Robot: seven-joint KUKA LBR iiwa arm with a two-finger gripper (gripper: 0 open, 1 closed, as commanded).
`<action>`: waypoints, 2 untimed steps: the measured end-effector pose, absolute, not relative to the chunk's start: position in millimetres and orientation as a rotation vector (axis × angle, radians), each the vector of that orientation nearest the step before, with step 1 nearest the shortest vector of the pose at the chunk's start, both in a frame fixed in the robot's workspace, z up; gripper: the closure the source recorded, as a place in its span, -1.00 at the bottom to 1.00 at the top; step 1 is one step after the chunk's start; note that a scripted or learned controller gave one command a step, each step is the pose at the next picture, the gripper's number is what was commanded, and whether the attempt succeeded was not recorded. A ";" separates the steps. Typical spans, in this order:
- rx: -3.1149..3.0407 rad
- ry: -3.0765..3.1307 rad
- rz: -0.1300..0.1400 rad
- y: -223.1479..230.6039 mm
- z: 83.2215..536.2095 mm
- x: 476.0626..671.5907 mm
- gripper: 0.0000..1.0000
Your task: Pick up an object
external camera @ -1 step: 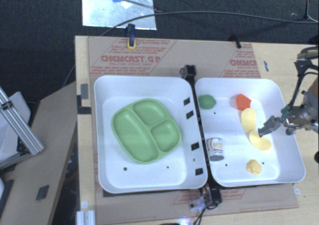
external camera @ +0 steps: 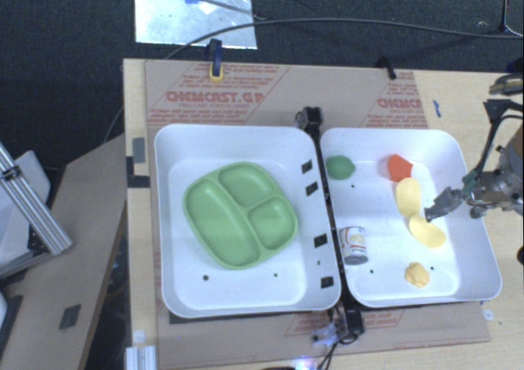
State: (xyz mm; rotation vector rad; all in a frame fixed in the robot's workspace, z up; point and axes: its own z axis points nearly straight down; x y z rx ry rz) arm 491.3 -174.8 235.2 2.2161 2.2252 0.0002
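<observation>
The gripper hangs at the right bin's three-o'clock edge, just above two pale yellow pieces; whether it is apart or together cannot be told. At twelve o'clock from them sits an orange block, with open floor at nine. A green divided plate fills the left bin. The cardboard reads "CHEMCAST" (reddish print).
</observation>
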 end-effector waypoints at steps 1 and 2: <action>2.221 2.225 -0.002 -177.1 192.3 487.7 -1.00; 2.221 2.225 -0.001 -176.6 139.7 498.4 -1.00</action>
